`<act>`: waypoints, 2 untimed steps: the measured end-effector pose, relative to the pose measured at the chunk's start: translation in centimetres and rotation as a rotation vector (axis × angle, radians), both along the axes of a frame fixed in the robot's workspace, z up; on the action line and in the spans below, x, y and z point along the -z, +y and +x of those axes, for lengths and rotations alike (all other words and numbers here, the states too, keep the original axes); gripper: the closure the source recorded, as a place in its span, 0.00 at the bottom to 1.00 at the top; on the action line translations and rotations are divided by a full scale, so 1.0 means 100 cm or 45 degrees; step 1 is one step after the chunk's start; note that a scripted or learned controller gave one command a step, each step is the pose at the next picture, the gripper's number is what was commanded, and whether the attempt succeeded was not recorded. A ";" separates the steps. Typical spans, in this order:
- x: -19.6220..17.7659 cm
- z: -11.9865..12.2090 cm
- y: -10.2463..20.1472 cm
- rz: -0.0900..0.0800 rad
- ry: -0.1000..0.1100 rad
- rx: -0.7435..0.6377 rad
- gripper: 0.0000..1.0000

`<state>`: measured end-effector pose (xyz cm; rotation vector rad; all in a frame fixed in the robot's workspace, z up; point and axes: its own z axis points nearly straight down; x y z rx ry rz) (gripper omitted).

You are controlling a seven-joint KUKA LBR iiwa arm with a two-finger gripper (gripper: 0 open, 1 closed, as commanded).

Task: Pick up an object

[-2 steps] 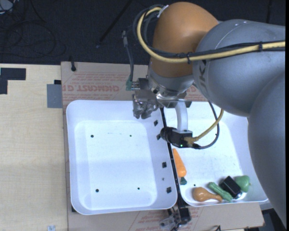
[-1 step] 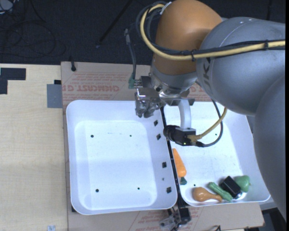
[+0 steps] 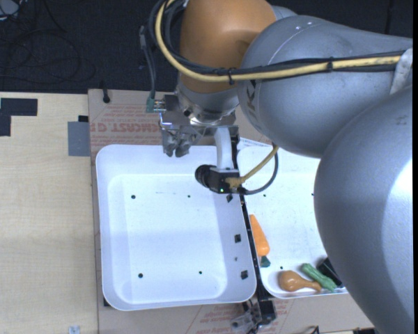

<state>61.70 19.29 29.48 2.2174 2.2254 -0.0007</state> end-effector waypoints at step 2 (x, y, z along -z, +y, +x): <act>-0.128 0.028 0.050 0.006 -0.017 0.002 1.00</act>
